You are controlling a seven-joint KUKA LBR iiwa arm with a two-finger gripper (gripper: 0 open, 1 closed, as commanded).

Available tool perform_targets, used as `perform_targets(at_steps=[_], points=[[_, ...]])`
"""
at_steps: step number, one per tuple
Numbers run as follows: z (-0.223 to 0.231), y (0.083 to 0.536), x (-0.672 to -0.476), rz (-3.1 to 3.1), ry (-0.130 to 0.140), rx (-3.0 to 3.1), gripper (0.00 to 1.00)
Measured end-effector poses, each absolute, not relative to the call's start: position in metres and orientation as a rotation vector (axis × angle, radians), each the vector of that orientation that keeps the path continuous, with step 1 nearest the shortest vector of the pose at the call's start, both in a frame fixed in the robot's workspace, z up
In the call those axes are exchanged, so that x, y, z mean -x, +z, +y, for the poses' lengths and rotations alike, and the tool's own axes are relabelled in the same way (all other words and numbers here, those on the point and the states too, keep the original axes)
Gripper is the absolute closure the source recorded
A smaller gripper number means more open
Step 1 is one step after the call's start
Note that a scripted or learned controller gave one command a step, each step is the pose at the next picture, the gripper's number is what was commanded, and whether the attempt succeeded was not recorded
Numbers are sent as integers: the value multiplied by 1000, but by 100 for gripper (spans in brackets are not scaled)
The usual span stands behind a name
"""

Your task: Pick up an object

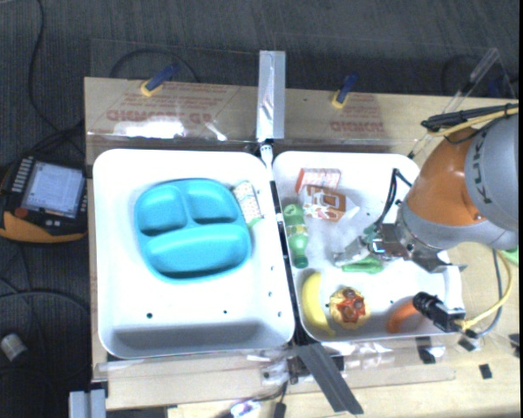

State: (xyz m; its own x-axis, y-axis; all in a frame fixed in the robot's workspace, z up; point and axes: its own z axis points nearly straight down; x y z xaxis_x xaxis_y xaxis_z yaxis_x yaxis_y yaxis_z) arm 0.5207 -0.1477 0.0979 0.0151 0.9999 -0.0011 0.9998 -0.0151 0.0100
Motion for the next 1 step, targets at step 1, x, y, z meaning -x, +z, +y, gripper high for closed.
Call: perform_targets(at_steps=[1], points=[[-116,208,-552,2094,-6,-2341,100]])
